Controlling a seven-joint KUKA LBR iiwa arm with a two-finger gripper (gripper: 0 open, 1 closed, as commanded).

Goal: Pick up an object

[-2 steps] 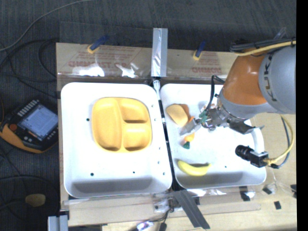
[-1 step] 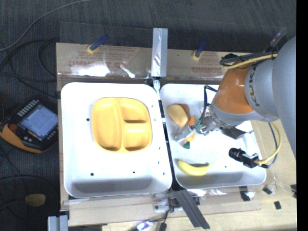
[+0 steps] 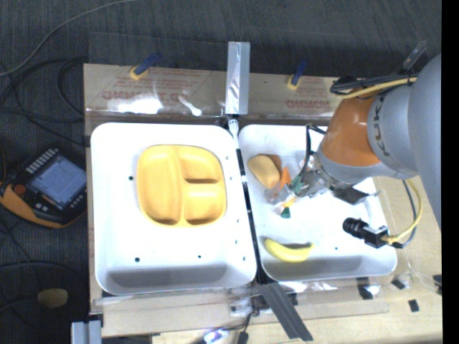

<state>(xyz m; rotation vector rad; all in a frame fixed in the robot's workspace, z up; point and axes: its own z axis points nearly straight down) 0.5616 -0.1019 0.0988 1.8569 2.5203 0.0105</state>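
The grey arm with its orange band reaches in from the right and hangs over the right shallow white bin (image 3: 380,260), its gripper (image 3: 305,183) down among a small clutter of things near the bin's middle. Whether it is parted or closed I cannot tell from up here. Just to its left lies a tan rounded bread-like lump (image 3: 264,169), with a thin orange carrot-like piece (image 3: 285,175) between them and a small green bit (image 3: 286,211) just nearer. A yellow banana (image 3: 289,249) lies nearer still, its long axis running left to right (well apart from the gripper). The left white bin (image 3: 115,256) carries a yellow divided plastic tray (image 3: 181,185). I'd judge the carrot piece the closest candidate.
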